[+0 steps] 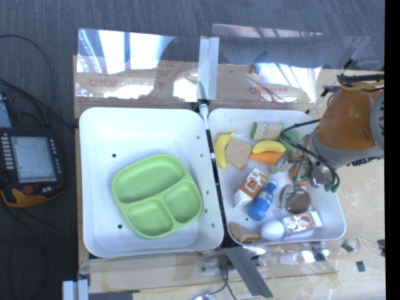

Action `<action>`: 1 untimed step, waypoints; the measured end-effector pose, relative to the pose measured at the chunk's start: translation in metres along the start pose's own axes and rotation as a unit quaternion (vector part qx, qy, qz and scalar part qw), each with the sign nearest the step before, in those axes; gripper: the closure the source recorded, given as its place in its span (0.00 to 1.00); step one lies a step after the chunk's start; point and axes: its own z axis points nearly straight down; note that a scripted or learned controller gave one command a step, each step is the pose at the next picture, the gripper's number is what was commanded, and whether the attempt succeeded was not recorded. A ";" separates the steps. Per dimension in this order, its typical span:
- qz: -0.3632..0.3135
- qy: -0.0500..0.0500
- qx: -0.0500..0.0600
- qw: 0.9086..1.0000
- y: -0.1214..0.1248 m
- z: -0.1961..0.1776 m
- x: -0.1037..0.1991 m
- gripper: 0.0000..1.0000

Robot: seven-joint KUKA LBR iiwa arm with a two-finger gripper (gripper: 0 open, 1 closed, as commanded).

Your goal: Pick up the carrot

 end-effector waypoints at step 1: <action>0.021 -0.004 0.000 1.000 0.075 0.001 -0.017 0.00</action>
